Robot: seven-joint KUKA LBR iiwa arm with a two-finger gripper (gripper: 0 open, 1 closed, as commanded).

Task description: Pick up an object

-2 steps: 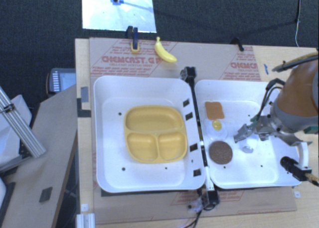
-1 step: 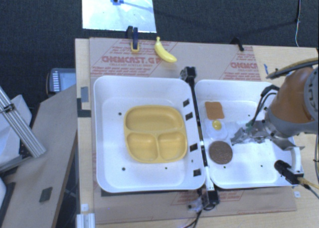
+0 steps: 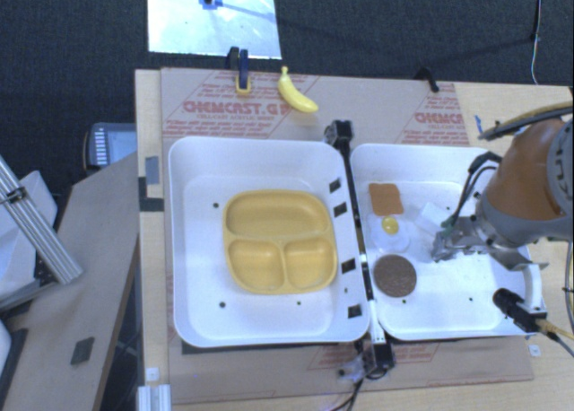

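I have the gripper low in the right shallow white bin, near the middle of its floor, hanging off the grey arm with the orange band that comes in from the right. Whether it is spread or pressed together I cannot tell from this slanted view; the metal tip is too small and dark to read, and I see nothing pinched in it.

The candidates all lie to its left in the same bin. Nearest, I judge, is the round dark-brown disc, lying flat just left of the gripper and a little toward the near edge. Further left and toward the far wall sit the small yellow round piece on a clear wrapper and the flat orange-brown square. A pale, clear scrap lies just beyond the gripper.

The disc has no long axis, so approach angle should not matter; my next move would be a short shift left.

The left bin holds a yellow three-compartment plastic tray.
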